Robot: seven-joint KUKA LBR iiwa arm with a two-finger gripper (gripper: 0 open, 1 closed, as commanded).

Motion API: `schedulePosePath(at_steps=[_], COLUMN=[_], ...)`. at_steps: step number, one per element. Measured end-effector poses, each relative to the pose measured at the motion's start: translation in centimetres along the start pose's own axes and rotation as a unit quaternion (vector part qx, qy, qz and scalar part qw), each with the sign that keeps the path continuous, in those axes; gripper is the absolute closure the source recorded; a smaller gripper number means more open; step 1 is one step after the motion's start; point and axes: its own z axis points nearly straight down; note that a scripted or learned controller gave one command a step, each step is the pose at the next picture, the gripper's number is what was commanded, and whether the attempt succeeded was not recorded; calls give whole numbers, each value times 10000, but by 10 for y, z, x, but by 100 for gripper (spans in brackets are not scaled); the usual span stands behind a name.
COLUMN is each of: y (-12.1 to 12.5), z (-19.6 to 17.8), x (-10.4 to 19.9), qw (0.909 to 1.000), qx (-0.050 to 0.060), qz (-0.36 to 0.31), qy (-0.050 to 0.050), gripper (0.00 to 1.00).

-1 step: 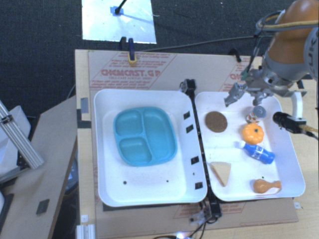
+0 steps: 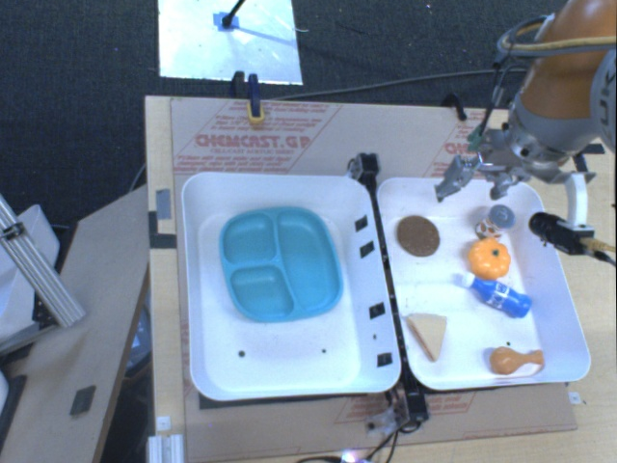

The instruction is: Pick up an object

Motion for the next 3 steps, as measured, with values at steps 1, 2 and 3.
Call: schedulePosePath(at_steps=[1, 2, 3], y=[3, 1, 1], z=[62, 117, 169], x=[2, -8, -8], qw=[10000, 10000, 10000], qx=[22, 15, 23], qz=[8, 14, 11], qy=[2, 1, 7], gripper=[0, 0, 0])
